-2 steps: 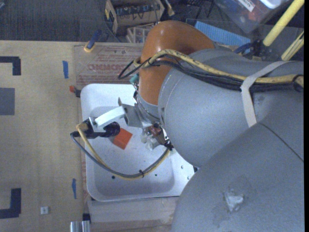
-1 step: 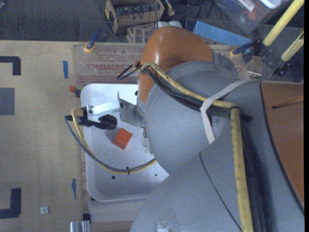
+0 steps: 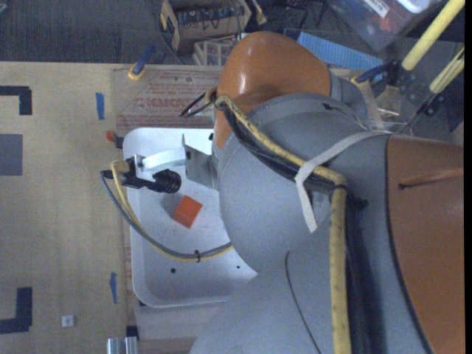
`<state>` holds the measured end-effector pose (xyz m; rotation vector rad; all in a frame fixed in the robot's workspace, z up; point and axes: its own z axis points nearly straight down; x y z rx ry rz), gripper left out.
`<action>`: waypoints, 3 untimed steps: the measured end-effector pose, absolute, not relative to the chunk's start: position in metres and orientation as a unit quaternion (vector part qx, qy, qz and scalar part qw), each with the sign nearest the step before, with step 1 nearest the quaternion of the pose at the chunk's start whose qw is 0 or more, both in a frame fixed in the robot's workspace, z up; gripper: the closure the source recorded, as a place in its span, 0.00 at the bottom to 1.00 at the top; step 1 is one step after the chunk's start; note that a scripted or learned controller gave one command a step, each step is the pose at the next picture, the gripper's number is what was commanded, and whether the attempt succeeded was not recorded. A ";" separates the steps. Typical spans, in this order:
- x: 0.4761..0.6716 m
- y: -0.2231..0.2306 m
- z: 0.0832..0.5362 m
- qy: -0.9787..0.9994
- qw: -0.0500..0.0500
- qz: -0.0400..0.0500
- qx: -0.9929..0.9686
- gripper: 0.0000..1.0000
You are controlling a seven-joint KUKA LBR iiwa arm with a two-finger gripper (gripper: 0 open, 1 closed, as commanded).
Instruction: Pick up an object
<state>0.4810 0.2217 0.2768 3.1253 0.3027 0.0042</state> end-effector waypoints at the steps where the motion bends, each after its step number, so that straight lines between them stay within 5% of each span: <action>1: 0.482 0.225 0.292 0.192 0.000 -0.002 0.981 1.00; 2: 0.488 0.225 0.330 0.305 0.000 -0.002 0.952 1.00; 3: 0.481 0.183 0.300 0.394 -0.001 -0.003 0.919 1.00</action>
